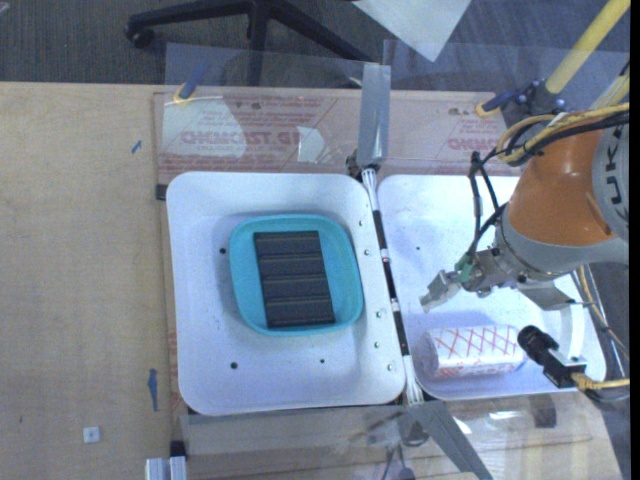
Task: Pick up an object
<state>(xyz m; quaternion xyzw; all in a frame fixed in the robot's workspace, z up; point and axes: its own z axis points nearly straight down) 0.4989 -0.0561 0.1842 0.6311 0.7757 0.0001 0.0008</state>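
A white roll with a red lattice pattern [474, 351] lies on its side near the front of the right bin [420, 218]. My gripper [441, 290] hangs over the right bin, just behind and to the left of the roll, and nothing shows between its fingers. A turquoise square dish [245, 258] sits in the middle of the left bin [200, 368], with a dark ridged block [293, 279] resting in it.
A metal divider [385, 268] runs between the two bins. A clear plastic sheet with red print [250, 133] lies behind the bins. The wooden bench top [70, 268] stretches out to the left.
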